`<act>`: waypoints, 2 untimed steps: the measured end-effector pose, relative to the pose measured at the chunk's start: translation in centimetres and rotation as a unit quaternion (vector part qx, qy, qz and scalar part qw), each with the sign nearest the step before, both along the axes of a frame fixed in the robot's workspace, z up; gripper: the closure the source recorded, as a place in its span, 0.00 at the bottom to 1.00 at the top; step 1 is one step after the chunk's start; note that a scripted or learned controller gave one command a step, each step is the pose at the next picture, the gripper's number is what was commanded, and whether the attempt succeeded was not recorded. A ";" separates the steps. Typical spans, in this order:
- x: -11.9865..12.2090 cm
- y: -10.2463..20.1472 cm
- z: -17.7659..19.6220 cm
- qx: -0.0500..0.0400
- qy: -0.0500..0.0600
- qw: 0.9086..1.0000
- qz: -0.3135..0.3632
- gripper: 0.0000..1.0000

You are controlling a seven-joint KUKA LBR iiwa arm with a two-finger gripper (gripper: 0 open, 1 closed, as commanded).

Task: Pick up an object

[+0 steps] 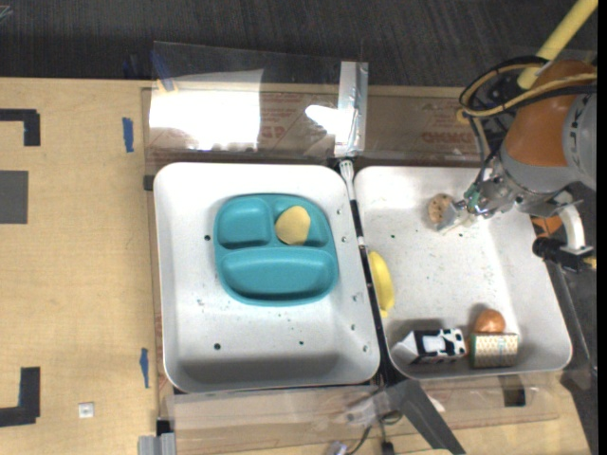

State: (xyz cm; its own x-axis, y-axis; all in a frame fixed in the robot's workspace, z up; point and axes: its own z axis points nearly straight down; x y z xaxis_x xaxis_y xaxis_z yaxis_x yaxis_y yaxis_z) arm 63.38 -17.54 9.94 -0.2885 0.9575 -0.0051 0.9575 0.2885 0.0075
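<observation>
The right bin [531,282] holds several small objects. A lumpy brown cookie-like piece [439,209] lies near its back edge. My gripper [473,201] is low over the bin just right of that piece, almost touching it. A yellow banana [381,281] rests along the bin's left wall. At the front lie a black-and-white toy [439,344], an orange-brown ball [489,321] and a patterned cylinder [496,350].
The left bin [180,282] bears a teal divided plate [275,265] with a yellow lemon-like object [293,224] in its back right compartment. A clear plastic sheet [256,112] stands behind the bins. The arm's orange band [541,126] hangs over the right bin's back right corner.
</observation>
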 end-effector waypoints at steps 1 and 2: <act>-0.8 5.1 8.4 0.001 -0.003 1.000 0.004 1.00; -1.1 4.9 7.8 0.001 0.003 1.000 0.003 0.00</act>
State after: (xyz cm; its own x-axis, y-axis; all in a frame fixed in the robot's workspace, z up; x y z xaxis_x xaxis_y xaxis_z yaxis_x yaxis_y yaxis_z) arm 62.24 -12.63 17.74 -0.2936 0.9559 -0.0012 0.9559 0.2936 0.0026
